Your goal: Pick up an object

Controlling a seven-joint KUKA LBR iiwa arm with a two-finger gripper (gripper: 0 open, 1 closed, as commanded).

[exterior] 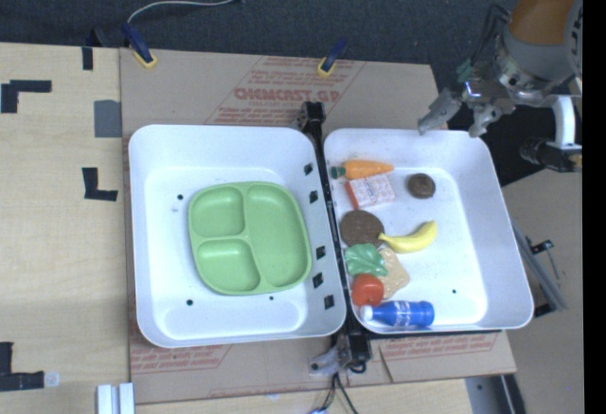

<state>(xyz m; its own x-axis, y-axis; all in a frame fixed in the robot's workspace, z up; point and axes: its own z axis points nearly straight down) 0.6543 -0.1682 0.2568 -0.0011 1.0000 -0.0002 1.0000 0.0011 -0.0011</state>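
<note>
Camera view. Counter (57, 213): pale wood, with a cardboard sheet under two white bins.

Left bin (156, 242): holds one green divided plate (250, 237), lying flat.

Right bin (473, 251): holds the candidates for picking, clustered along its left side. Toy carrot (367, 169) at the top; a small printed packet (370, 191) just below it; a dark brown round piece (421, 185) apart to the right; a brown disc (361, 226); a yellow banana (413, 238) touching the disc's right edge; a green leafy piece (364, 259); a red tomato (367, 290); a blue bottle (402, 314) lying on its side at the bottom.

Gripper (455, 116): above the right bin's upper rim, outside the cluster; jaws spread apart, nothing between them.

Handling, as judged: all items look like light, rigid plastic play food. The banana appears the best pick, being partly clear of its neighbours; take it across its narrow middle. The bottle is smooth and round, likely to roll or slip.
</note>
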